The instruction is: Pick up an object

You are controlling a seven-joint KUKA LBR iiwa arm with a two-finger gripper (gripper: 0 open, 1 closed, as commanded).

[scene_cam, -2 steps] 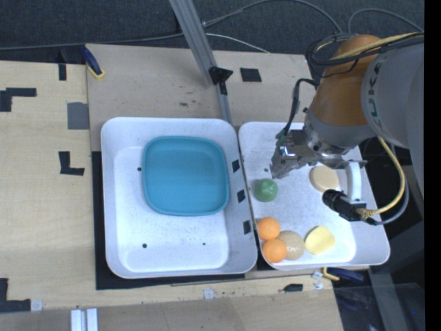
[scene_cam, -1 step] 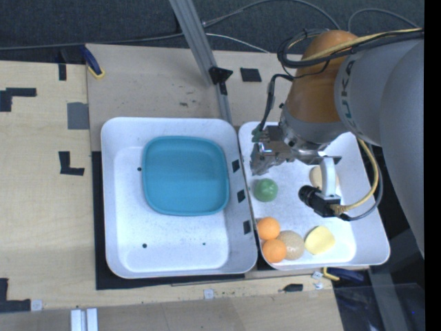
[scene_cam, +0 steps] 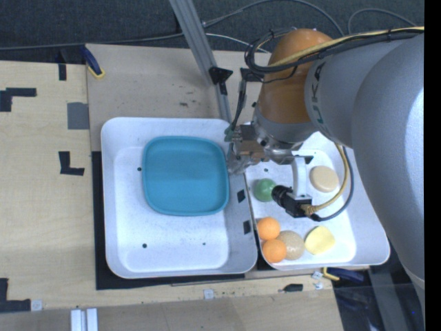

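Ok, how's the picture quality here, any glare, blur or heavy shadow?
Camera view: lighting is even and soft, with no harsh glare on the white bins. The blue plate is fairly sharp, while the big grey arm near the lens looks soft. The arm faintly shades the right bin.

Chunky arm (scene_cam: 375, 109), smooth light grey shell with a glossy orange band (scene_cam: 293, 64) wrapped around it above the wrist. Faint grey lettering runs along the shell just beside the orange. Black and yellow cables (scene_cam: 324, 43) loop over the top of it, and another yellowish one curls round by a small black fitting (scene_cam: 289, 200) near the tool (scene_cam: 242, 150), which is metal and blocky.
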